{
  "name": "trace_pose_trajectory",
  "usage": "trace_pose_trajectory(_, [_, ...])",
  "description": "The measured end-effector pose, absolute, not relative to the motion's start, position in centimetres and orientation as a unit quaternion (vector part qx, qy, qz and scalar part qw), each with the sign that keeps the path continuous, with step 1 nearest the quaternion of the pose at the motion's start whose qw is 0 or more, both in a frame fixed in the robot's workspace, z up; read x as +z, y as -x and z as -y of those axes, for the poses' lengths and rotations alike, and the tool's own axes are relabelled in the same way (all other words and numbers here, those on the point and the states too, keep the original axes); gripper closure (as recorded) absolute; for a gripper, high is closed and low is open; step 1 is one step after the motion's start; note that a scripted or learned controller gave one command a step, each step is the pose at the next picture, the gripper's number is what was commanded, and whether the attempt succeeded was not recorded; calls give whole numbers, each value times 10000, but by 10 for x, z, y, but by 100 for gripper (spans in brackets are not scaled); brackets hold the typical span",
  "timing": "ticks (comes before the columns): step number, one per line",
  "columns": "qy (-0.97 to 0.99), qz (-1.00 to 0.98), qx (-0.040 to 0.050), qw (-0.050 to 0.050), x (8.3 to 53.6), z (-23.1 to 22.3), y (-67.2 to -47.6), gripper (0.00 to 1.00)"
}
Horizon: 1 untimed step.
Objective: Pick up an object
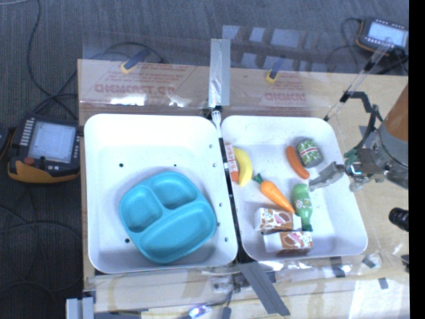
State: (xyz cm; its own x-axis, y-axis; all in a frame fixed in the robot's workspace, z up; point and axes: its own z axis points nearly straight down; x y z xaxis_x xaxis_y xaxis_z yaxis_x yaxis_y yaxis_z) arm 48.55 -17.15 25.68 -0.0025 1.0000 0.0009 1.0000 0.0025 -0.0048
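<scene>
1. Nearest cam: brown cartons [284, 230] at front of right bin [345, 241].
2. Gripper [327, 177] hovers over bin's right edge, grasping nothing; open/closed: can't tell.
3. Nearest target: green bottle [302, 203]. Pick not begun.

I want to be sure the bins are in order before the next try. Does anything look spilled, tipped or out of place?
Nothing looks spilled or broken. In the right bin the green bottle lies on its side and the two small cartons lie askew near the front wall. The blue divided plate sits flat in the left bin.
</scene>
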Motion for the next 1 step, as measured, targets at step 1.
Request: trace_pose_trajectory(1, [8003, 5996, 4, 0, 92, 153, -503, 0])
